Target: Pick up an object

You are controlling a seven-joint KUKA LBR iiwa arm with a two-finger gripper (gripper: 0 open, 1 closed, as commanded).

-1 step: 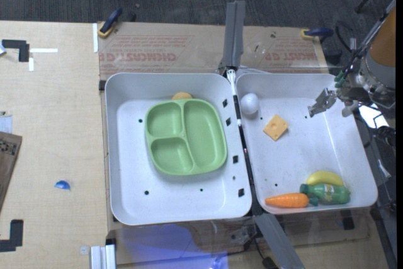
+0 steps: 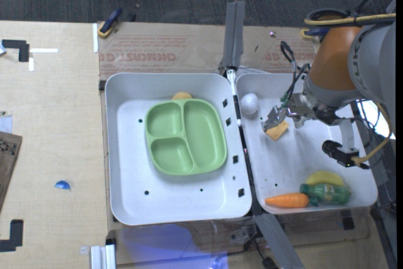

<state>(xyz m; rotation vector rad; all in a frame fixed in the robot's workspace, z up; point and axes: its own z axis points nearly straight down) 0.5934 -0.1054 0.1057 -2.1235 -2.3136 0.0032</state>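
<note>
Hand (image 2: pixel 275 121) sits low in right bin (image 2: pixel 352 164), near its far-left corner, fingers closed on yellow wedge (image 2: pixel 277 130); white ball (image 2: pixel 249 104) just beside.

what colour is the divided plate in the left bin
Light green, seen in the camera view: the divided plate.

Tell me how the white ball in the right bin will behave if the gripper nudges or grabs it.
The white ball looks round and smooth, so a nudge would probably send it rolling across the right bin's flat floor. It lies close to the left wall, which may stop it. Its curved surface could slip out of a pinch that is off-centre.
</note>
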